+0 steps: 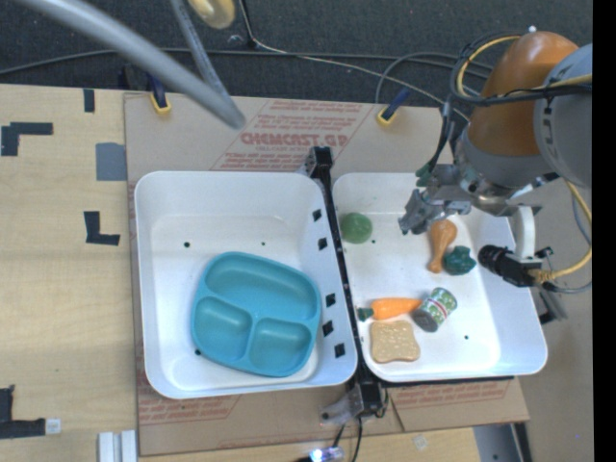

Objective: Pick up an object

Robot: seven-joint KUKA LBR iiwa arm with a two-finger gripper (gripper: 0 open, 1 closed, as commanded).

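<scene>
Two white bins split by a black divider (332, 258): left of it a blue tray (255, 314) with bare floor above, right of it green ball (357, 227), carrot (395, 308), bread (395, 342), can (436, 308), drumstick (442, 242) under the gripper (428, 210), jaw state unclear, cardboard underneath.

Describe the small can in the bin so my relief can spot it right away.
Look in the right bin, near its front wall. The can lies tipped beside the carrot and above the bread slice; it alone has a green-and-white label.

smooth white plastic bins (159, 258), glossy blue plastic tray (255, 313), matt brown cardboard sheet (289, 133), pale wood-look bench (58, 287)
</scene>
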